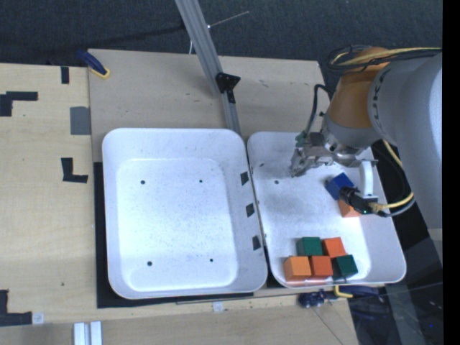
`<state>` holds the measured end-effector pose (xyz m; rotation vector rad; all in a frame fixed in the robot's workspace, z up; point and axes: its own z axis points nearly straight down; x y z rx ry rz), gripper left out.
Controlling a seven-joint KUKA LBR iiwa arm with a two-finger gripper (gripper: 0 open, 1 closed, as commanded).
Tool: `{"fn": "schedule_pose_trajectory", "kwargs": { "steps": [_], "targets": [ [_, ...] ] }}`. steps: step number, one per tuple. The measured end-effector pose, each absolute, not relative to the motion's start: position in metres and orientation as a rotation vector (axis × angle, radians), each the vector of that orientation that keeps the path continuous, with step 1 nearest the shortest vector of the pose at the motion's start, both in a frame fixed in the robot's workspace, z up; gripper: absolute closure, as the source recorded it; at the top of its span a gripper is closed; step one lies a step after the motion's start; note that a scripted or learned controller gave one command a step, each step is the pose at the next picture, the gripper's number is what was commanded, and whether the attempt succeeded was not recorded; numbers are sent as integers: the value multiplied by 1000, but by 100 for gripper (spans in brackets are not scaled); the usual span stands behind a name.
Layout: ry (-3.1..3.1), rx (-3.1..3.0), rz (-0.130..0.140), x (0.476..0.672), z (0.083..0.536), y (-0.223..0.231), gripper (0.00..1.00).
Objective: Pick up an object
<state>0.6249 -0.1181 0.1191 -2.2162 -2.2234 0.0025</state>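
Five small blocks sit bunched together at the lower right of the frame, on the floor of the right-hand bin [287, 207]. A dark green block [310, 246] and an orange-red block [334, 247] form the upper row, side by side and touching. Below them run an orange block [297, 267] on the left, another orange block [321, 266] in the middle, and a second green block [346, 266] on the right, tilted a little. Higher up near the bin's right wall lies a blue block [338, 185], with a small orange piece [348, 208] just below it, partly hidden.
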Motion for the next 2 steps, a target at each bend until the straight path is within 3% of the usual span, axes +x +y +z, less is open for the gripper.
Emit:
{"fn": "schedule_pose_trajectory", "kwargs": {
  "steps": [2],
  "targets": [
    [-2226,-2223,-5,619,220,-120,100]
  ]
}}
